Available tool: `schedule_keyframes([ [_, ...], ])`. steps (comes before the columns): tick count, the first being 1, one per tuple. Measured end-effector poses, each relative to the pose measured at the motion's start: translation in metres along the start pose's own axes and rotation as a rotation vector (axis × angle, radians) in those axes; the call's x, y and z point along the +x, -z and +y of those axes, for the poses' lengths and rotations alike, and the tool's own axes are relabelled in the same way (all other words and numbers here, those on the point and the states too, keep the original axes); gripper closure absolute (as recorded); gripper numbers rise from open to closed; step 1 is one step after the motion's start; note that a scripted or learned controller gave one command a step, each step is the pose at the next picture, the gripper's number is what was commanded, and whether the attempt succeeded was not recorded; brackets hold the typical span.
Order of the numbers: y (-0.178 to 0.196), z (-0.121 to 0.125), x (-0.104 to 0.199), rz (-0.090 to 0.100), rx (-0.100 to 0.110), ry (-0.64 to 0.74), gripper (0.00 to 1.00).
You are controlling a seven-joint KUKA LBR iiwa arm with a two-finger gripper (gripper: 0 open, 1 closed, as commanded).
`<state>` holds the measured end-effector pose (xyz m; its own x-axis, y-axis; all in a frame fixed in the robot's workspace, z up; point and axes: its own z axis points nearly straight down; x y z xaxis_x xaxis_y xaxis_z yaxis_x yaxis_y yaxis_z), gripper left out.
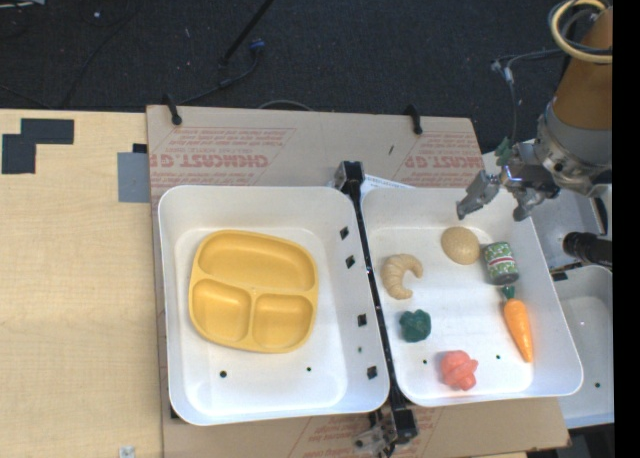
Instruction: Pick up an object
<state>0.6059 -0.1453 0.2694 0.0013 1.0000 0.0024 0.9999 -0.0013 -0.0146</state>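
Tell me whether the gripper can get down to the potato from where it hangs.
Probably yes. The gripper, fingers spread, hangs over the right bin's far edge, with the potato just below it in view. Nothing lies on the potato; the green can sits close beside it.

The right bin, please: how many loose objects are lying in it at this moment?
6, all in the right bin: croissant, tan egg-like piece, green can, carrot, dark green piece, pink piece. None looks hidden.
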Motion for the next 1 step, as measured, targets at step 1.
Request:
schedule_keyframes([
  [1, 0.0058, 0.0015, 0.0001, -0.002, -0.009, 0.002, 0.0],
])
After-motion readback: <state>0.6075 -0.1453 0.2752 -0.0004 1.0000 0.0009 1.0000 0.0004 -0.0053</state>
